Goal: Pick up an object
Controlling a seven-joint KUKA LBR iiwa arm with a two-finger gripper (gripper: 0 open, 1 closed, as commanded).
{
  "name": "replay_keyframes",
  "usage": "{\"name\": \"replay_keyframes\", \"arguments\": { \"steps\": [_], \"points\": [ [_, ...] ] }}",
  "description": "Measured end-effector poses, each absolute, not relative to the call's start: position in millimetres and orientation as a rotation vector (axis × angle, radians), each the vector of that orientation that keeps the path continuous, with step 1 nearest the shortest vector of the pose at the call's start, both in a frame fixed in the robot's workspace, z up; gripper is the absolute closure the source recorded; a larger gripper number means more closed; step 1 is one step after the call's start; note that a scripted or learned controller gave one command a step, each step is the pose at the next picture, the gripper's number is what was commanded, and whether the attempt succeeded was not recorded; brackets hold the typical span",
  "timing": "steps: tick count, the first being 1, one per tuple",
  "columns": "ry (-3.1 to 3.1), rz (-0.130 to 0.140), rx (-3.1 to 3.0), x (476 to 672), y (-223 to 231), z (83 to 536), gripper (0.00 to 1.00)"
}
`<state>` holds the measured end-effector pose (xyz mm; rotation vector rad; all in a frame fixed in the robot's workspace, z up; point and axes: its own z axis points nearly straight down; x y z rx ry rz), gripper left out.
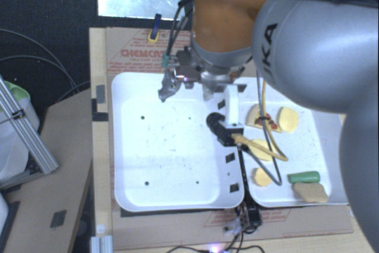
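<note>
My gripper [168,89] hangs over the far edge of the left white bin [120,145], under the orange band of the wrist, with nothing seen between its fingertips. The right bin [323,145] holds several small things. A yellow piece [289,119] and a pale piece with red marks [259,118] lie at its far side. A long yellow piece [260,149] lies in the middle, partly behind a cable. At the near side are a small yellow lump [261,177], a green cylinder [304,176] and a tan block [311,192].
The big grey arm covers the right bin's far right corner. Both bins rest on a cardboard sheet [133,53]. A small blue and yellow tool [155,29] lies beyond the bins. A metal frame [23,133] stands at the left.
</note>
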<state>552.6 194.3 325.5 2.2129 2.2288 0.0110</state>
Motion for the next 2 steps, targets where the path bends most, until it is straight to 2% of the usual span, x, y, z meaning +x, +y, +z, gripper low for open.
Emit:
{"name": "replay_keyframes", "arguments": {
  "steps": [1,2],
  "points": [
    [2.232,0.007,2.212,513.0,237.8,349.7,0.0],
    [2.231,0.007,2.212,515.4,235.1,359.0,1.0]
  ]
}}
